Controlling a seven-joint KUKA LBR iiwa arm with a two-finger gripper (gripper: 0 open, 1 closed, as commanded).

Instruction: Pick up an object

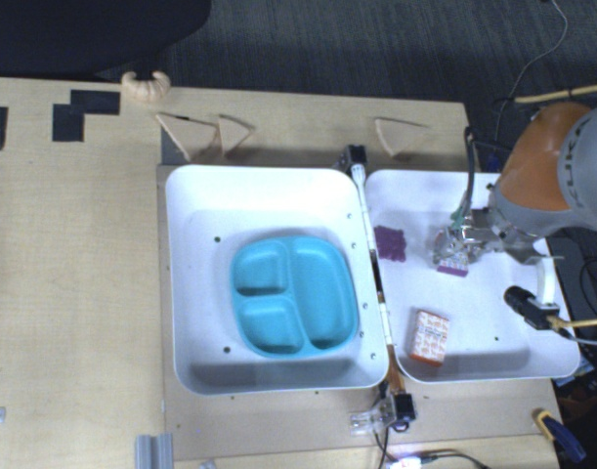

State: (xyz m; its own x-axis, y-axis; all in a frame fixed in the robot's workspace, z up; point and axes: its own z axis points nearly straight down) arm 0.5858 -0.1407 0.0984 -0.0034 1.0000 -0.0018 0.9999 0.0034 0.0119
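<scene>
Small box upright-ish in right bin, long axis near vertical in view; pincer state indiscernible.

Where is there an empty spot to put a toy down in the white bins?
Right bin: bare floor along the far wall, and between the purple block and small box. It is crowded near the hand. Left bin: the blue tray takes the middle, leaving bare edges.
</scene>
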